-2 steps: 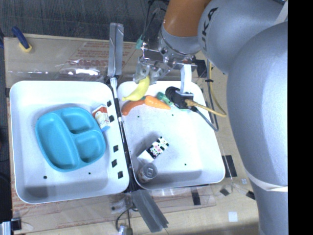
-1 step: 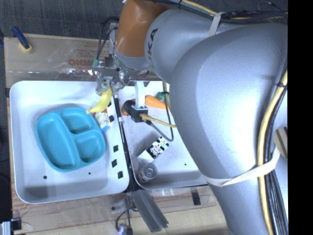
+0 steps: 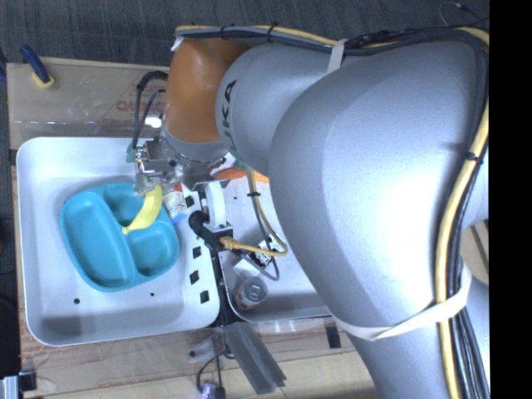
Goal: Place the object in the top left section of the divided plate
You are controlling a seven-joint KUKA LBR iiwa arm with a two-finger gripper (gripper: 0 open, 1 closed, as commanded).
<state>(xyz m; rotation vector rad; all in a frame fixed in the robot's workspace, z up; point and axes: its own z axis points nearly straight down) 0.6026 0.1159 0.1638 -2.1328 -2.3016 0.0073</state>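
A blue divided plate [image 3: 100, 243] lies in the left white bin [image 3: 50, 306]. A yellow banana [image 3: 147, 212] hangs slanted over the plate's upper right part, its lower tip near the ridge between sections. My gripper [image 3: 152, 183] sits right above the banana's top end, under the orange band of the arm [image 3: 195, 90]. The banana's upper end sits between the fingers. The big grey arm hides most of the right bin.
The left bin's bare floor lies below and left of the plate. In the right bin [image 3: 274, 302], a small round metallic object [image 3: 249, 291] and some cables [image 3: 249, 248] show beneath the arm. A blue and yellow item [image 3: 35, 65] lies on the bench at the top left.
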